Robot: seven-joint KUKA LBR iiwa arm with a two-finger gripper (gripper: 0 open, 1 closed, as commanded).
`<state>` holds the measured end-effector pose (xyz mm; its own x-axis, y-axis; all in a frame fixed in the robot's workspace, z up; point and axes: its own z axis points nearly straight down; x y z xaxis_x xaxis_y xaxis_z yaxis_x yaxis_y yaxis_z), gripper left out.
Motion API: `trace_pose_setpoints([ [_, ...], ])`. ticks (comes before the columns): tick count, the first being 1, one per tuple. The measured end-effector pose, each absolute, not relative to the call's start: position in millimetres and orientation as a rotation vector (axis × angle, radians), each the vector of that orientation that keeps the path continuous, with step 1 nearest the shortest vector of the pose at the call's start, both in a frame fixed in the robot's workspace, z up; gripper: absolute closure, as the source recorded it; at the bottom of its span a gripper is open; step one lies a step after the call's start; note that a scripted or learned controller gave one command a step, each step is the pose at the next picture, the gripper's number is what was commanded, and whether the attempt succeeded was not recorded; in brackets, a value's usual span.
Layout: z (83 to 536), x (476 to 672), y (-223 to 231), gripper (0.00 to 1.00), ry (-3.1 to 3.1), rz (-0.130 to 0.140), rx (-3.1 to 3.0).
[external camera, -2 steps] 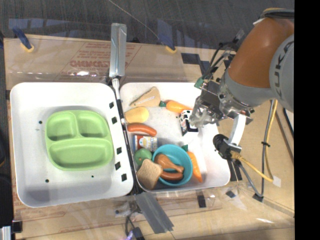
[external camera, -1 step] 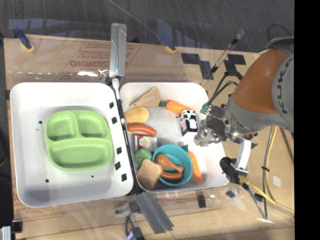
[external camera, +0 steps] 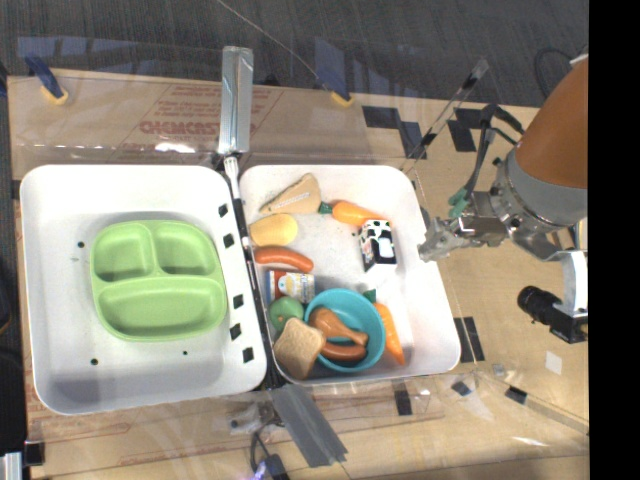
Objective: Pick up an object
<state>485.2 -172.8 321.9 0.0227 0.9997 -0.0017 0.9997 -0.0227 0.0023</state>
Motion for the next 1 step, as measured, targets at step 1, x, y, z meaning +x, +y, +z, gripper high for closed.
trace_pose_setpoints([
  [1, 244.1, 477.7, -207.9, 1.0, 2.206, -0.007, 2.245],
])
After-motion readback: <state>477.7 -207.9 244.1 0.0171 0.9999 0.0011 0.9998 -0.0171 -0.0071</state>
